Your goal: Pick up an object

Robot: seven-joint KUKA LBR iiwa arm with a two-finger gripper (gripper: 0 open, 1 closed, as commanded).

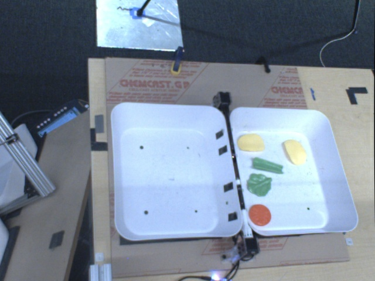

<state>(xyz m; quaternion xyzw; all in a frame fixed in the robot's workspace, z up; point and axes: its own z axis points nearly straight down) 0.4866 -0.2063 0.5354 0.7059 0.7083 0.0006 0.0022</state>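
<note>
Red disc (pixel 260 215) sits nearest you, at the front of the right bin (pixel 331 186).
You see the left bin (pixel 170 174) touching it edge to edge; in the right one, a yellow piece (pixel 250 143) lies crosswise, a green pod (pixel 267 166) runs left to right, dipping rightward, just behind a crumpled green leaf (pixel 259 184), and a second yellow piece (pixel 295 152) points front to back.

Two white bins (pixel 170 127) sit on a tan counter (pixel 199 78) printed with red lettering. Inside lie two yellow pieces (pixel 250 143), two green ones (pixel 259 184) and an orange-red disc (pixel 260 215).
</note>
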